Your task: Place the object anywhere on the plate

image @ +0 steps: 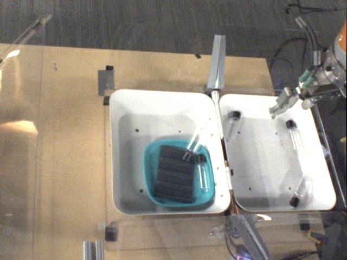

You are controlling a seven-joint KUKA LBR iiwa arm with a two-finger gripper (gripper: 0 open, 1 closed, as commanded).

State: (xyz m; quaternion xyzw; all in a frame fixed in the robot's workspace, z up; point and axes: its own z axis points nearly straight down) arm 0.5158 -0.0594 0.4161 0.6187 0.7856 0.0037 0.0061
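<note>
A teal plate point(152, 186) lies in the left white bin point(124, 161), toward its front right. A black ribbed block point(174, 173) rests on the plate. Two clear tubes with black caps are there as well: one point(204, 176) lies along the plate's right side, and the other point(193, 143) leans over its back rim. My gripper point(293, 105) hangs over the back right corner of the right bin point(260, 161). It is open, with nothing between its fingers, and is far from the plate.
Three more clear capped tubes lie in the right bin: one at the back left point(233, 122), one at the right point(295, 138), one at the front right point(299, 193). A grey metal bar point(217, 64) stands behind the divide between the bins. Cables trail at the back right.
</note>
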